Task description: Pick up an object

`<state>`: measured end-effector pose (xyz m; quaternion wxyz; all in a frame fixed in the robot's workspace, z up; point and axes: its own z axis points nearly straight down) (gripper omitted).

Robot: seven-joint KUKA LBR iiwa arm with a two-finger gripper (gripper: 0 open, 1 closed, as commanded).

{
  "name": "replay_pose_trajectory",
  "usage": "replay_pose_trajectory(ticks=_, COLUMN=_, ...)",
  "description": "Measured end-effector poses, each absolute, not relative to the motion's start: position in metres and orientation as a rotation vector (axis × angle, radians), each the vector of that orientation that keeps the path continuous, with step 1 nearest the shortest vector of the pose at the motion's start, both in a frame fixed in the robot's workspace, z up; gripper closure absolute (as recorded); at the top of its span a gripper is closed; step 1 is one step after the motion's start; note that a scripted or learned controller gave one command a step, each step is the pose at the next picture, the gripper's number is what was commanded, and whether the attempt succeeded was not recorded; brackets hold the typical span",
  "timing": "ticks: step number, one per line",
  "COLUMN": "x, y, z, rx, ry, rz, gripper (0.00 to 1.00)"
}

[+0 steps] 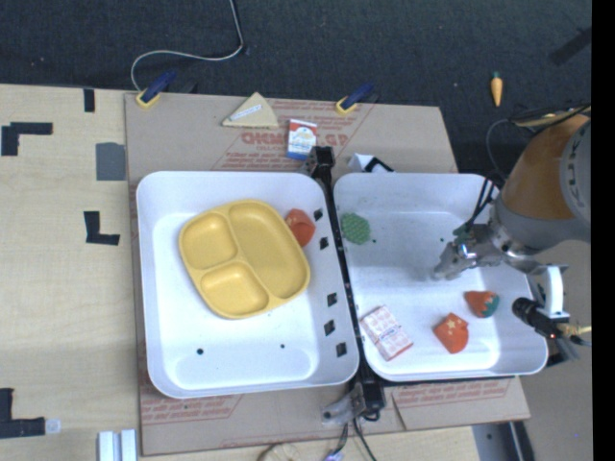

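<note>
In the right bin (413, 195) lie a green round piece (355, 228) near the left wall, a white box with red print (385, 331) at the front, a red strawberry-like piece (451, 332) and a red and green piece (481, 303). My gripper (450, 264) hangs low over the bin's middle right, above the red pieces and apart from them. Nothing shows between its fingers. The left bin (163, 334) holds a yellow three-part plate (243, 256) and a red tomato-like piece (301, 226) by its right wall.
Behind the bins on the cardboard lie a tan wedge (253, 112) and a small red, white and blue carton (302, 139). Black clips run along the divider between the bins (332, 277). A cable loops on the dark floor at the back.
</note>
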<state>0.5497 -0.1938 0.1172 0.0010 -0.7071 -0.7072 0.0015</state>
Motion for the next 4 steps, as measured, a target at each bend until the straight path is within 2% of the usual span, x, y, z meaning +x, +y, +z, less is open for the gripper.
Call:
replay_pose_trajectory(ticks=1, x=0.55, y=-0.193, z=0.118, rx=-2.22, ry=-2.221, rz=0.003, gripper=0.0)
replay_pose_trajectory(ticks=2, x=0.484, y=-0.224, z=0.086, rx=-2.224, ry=-2.222, rz=0.002, gripper=0.0)
replay_pose_trajectory(ticks=3, x=0.565, y=-0.168, z=0.087, rx=-2.223, ry=-2.231, rz=-0.007, gripper=0.0)
replay_pose_trajectory(ticks=4, x=0.484, y=-0.164, z=0.184, rx=-2.222, ry=-2.222, rz=0.001, gripper=0.0)
